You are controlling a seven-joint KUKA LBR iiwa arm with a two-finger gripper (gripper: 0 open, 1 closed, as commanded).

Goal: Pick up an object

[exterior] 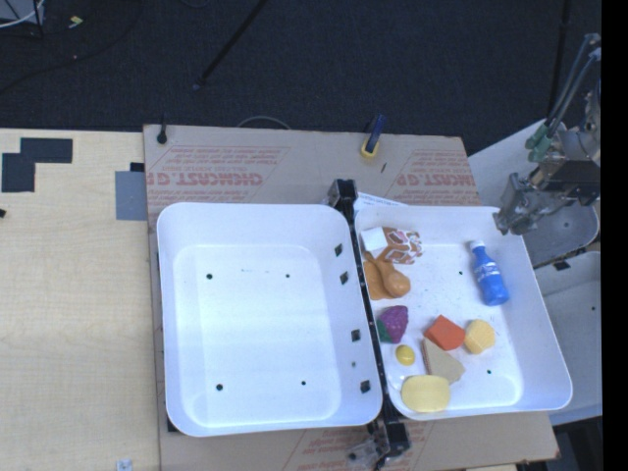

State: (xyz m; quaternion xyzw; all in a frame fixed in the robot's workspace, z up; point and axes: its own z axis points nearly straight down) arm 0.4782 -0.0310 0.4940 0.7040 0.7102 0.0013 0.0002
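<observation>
**Arm parked off the right bin; all objects crowded on one side**

Surface: pale wood, with a cardboard sheet under both bins, probably to protect the top and keep the bins from sliding.

Left bin: bare white floor, likely the drop side.

Right bin: holds every candidate object, so any pick starts here.

Arm: the tool sits just outside the right bin's far right corner, raised off the surface and touching nothing. Cannot tell how far it is open; nothing seen in its grip. Judged as waiting or lining up, pick not yet begun.

Objects, big to small:
- Blue bottle lies flat near the bin's right wall, apart from the rest. Nearest the tool; looks the easiest target.
- Yellow block against the near rim.
- Orange-brown toy along the left wall, touching a patterned piece and white cube. Tight cluster, poor finger room.
- Tan wedge tucked under a red block; yellow lump just beside.
- Purple piece near the left wall.
- Small yellow ball: may roll.
</observation>
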